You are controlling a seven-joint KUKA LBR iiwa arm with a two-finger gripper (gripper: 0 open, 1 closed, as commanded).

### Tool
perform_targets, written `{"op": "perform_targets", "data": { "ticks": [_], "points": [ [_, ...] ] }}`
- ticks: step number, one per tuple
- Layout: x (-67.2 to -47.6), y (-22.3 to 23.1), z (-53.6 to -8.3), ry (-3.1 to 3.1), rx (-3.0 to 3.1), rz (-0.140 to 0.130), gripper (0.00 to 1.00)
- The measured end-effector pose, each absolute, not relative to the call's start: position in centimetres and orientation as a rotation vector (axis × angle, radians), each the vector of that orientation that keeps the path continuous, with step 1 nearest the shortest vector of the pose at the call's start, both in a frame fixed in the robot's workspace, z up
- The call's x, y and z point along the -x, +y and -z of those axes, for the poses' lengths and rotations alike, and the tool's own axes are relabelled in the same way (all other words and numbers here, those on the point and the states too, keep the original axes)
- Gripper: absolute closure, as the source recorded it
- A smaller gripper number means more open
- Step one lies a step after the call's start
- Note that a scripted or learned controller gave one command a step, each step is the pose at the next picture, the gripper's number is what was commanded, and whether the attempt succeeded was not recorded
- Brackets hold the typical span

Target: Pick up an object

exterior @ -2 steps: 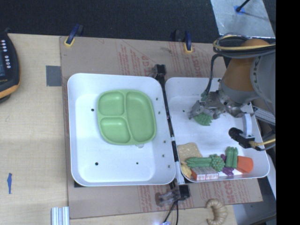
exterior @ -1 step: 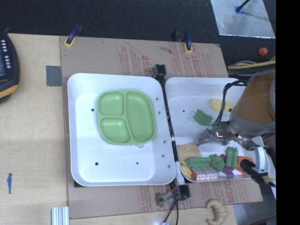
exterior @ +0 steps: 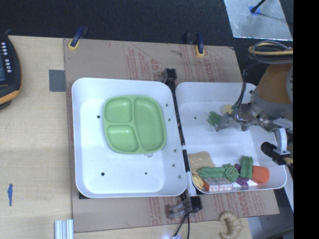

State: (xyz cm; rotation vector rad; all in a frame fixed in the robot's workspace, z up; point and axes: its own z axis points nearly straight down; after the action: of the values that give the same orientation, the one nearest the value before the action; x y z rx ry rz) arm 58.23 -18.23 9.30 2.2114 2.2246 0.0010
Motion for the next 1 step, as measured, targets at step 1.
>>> {"op": "perform_targets", "data": {
  "ticks": [1],
  "points": [
    [-52.42,-21.45,-16.02,2.220,-2.223,0.003,0.00]
  ]
}}
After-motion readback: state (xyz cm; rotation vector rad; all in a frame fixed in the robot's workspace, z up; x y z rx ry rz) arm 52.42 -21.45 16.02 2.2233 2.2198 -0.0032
